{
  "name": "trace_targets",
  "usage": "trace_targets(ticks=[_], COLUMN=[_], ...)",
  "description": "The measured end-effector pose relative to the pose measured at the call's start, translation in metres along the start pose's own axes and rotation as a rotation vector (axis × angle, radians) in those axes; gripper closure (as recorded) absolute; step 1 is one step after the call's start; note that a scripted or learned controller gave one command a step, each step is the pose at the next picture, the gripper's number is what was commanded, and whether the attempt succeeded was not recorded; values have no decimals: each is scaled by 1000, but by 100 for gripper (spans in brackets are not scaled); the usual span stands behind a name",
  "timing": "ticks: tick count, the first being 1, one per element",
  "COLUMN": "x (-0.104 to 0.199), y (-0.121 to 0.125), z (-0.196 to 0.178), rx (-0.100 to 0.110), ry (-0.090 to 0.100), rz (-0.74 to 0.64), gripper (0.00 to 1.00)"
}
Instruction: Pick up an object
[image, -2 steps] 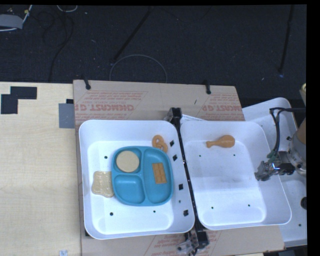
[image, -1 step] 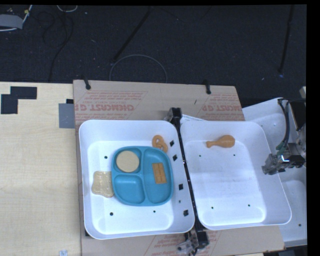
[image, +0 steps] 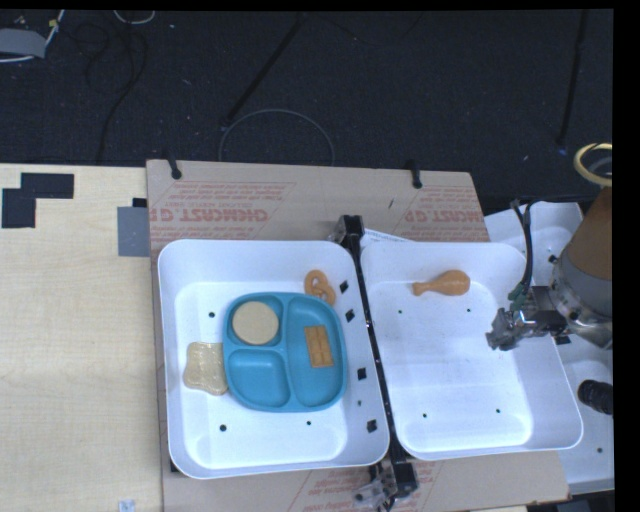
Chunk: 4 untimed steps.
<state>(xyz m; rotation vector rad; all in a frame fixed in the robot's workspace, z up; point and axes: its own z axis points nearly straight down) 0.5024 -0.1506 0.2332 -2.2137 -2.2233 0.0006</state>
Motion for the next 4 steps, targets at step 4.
trace_targets(ticks=[4], x=[216], y=[49], z=[7], rx=[2], ry=[-2], rz=[2], gripper=[100])
